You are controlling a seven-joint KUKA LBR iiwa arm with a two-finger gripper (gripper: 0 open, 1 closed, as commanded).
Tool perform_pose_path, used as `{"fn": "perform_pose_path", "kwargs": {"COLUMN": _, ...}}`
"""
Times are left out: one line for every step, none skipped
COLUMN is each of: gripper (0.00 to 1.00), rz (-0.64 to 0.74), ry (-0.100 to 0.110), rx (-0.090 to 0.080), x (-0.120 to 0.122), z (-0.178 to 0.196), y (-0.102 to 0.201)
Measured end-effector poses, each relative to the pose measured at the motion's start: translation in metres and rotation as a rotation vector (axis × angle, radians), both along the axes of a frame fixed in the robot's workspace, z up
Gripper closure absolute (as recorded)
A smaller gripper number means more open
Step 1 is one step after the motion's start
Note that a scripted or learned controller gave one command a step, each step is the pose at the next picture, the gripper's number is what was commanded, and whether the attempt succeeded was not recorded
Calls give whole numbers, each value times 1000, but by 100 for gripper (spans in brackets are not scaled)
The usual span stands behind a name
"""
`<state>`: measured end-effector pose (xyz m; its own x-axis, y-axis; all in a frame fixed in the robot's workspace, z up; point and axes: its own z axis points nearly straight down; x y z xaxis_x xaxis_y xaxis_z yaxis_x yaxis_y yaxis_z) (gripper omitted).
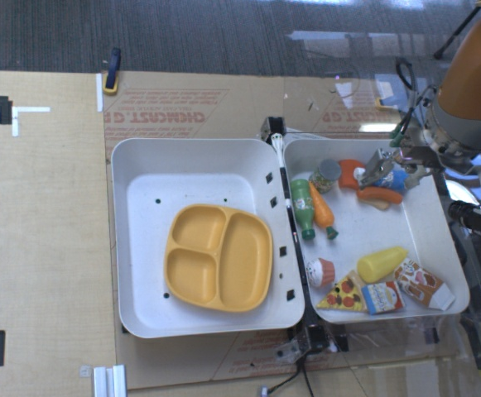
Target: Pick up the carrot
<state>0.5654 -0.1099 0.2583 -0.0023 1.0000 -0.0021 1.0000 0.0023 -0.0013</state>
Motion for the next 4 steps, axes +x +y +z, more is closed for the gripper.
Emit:
{"fn": "perform_pose_path", "kwargs": {"gripper": 0, "rz": 62, "ry": 1, "rx": 1, "x": 9, "z": -67, "y": 79}}
{"fn": "perform_pose_path", "kwargs": {"gripper": 0, "rz": 47, "ry": 3, "rx": -5, "x": 35, "z": -167, "y": 10}}
{"fn": "perform_pose_path", "kwargs": {"gripper": 100, "rz": 42, "ry": 5, "rx": -2, "x": 35, "z": -158, "y": 10}}
{"fn": "perform_pose_path", "kwargs": {"gripper": 100, "rz": -17, "ry": 0, "rx": 0, "x": 50, "z": -67, "y": 85}}
